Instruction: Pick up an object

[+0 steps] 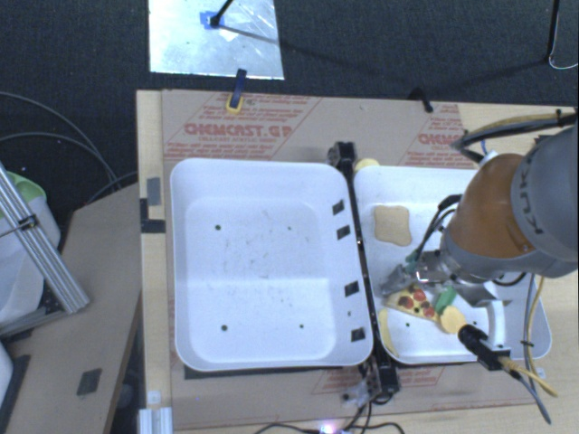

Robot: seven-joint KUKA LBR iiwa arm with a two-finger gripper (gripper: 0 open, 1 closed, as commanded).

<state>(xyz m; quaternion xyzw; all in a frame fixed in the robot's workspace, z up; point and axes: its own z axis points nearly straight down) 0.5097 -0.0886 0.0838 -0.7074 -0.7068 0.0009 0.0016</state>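
My gripper point(404, 279) hangs low in the right bin point(380, 184), just above a pizza-slice toy point(415, 302) with red dots. A tan toast-shaped piece point(393, 224) lies up and to the left of the gripper. Beside the pizza slice sit a small green piece point(448, 297) and a yellow piece point(451, 320). The grey and orange arm point(507, 215) covers most of the bin's right half.
The left bin point(262, 260) stands beside the right one, with a black divider strip point(355, 242) between them. A small yellow ball point(366, 165) rests at the right bin's far left corner. Cardboard point(271, 125) lines the bench under both bins.
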